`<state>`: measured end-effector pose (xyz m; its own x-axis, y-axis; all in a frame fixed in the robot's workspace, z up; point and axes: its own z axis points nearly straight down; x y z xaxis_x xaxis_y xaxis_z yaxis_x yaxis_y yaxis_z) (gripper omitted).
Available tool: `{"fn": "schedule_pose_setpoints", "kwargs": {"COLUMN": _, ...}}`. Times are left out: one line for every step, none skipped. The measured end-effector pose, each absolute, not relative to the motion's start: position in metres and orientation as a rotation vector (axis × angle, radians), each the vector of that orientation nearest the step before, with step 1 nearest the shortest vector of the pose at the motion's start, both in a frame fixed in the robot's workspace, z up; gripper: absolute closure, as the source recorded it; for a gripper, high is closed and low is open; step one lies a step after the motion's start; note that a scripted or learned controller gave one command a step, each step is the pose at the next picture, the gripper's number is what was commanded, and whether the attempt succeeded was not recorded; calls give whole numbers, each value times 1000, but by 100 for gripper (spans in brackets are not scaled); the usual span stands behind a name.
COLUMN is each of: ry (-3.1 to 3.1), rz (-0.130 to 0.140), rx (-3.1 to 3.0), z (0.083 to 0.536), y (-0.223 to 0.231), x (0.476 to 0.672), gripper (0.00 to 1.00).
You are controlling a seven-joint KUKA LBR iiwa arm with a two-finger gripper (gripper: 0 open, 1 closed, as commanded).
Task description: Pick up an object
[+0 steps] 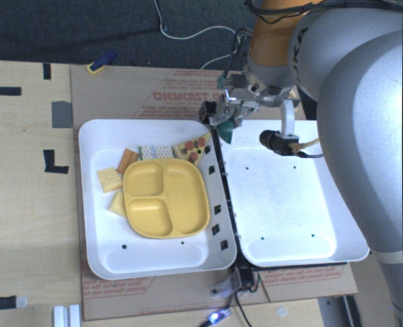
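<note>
- The pincer (223,120) hangs over the back right corner of the left bin (92,182), right by the divider; honestly can't tell its state from up here.
- A yellow divided plate (166,197) sits mid-bin.
- Off the plate's left edge: pale yellow blocks (110,180) and an orange piece (127,160).
- Behind the plate: a patterned item (191,147).
- The right bin (290,203) is beside it.

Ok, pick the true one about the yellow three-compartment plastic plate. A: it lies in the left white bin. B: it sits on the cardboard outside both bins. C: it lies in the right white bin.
A: the yellow three-compartment plastic plate lies inside the left white bin, partly over small flat pieces.
</note>
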<state>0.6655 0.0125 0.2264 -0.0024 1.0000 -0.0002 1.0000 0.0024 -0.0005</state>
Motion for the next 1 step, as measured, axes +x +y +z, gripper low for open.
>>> {"fn": "schedule_pose_setpoints", "kwargs": {"ry": -2220, "rz": 4, "rx": -2222, "z": 219, "y": -7, "x": 663, "gripper": 100}}
